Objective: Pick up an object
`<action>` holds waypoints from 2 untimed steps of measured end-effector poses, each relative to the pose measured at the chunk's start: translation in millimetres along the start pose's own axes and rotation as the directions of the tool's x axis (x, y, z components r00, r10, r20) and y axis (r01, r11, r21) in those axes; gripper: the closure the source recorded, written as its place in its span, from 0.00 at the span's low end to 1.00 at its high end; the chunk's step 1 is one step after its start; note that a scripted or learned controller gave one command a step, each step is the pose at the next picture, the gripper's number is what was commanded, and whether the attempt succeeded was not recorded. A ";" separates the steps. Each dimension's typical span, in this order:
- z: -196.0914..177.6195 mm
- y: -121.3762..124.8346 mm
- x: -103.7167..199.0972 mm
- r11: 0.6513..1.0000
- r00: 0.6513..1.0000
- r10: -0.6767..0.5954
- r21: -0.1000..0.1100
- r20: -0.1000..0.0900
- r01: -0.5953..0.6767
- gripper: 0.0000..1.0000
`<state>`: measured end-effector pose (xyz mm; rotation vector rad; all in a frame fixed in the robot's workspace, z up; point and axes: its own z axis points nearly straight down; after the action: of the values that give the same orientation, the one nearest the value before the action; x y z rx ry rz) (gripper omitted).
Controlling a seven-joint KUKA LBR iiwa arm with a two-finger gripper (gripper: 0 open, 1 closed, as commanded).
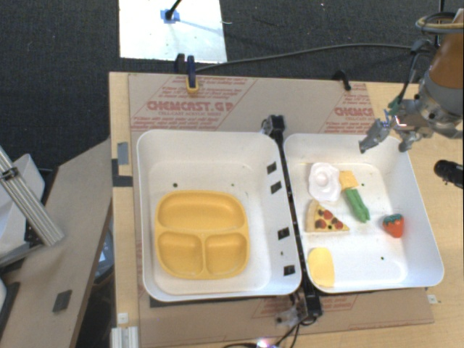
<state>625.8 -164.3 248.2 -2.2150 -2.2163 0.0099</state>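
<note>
Nearest you, a yellow piece (321, 266) lies at the right bin's (420, 194) front edge. Behind it sit a pizza slice (325, 217), green piece (357, 204), white piece (323, 180) and strawberry (393, 225). The gripper (389, 136) hangs over the bin's back rim, fingers apparently spread, nothing between them. The left bin (148, 158) holds a yellow tray (202, 233).
</note>
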 end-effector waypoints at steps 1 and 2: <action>-8.1 2.1 0.5 1.000 1.000 -0.003 -0.012 0.002 0.003 0.00; 54.7 1.5 0.4 1.000 1.000 -0.001 -0.008 0.001 0.001 0.00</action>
<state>626.7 -163.8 193.5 -2.2182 -2.2218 0.0026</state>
